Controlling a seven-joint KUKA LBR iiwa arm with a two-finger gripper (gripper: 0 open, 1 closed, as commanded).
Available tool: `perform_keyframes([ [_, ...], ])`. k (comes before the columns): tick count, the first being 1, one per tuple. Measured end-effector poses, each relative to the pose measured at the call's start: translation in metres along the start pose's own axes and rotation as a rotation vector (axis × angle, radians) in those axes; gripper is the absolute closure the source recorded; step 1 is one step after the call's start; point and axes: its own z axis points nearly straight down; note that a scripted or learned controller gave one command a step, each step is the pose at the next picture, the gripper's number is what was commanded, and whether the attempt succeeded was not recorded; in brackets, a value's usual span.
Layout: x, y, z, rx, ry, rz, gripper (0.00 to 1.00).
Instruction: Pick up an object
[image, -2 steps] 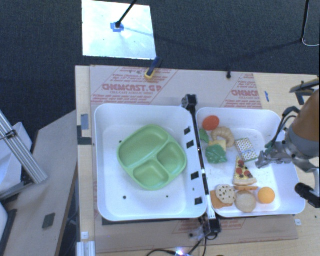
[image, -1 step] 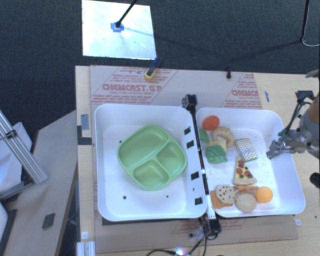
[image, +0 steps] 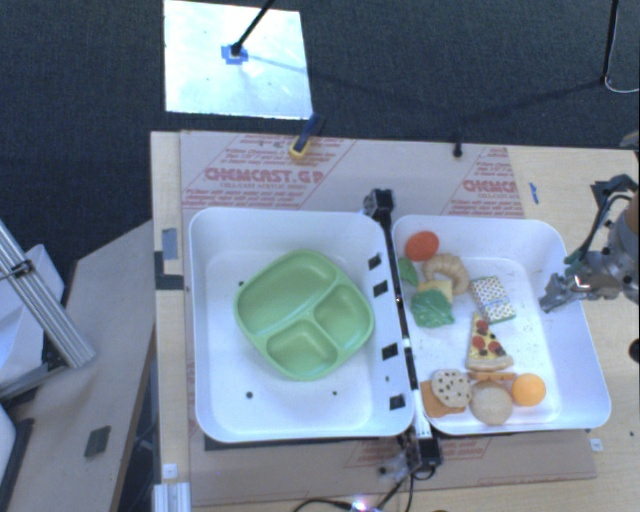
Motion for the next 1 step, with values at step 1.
perform_keyframes([
  [1,0.0475,0.0093,0.0079,0.001,0.001,-0.001,1.0],
])
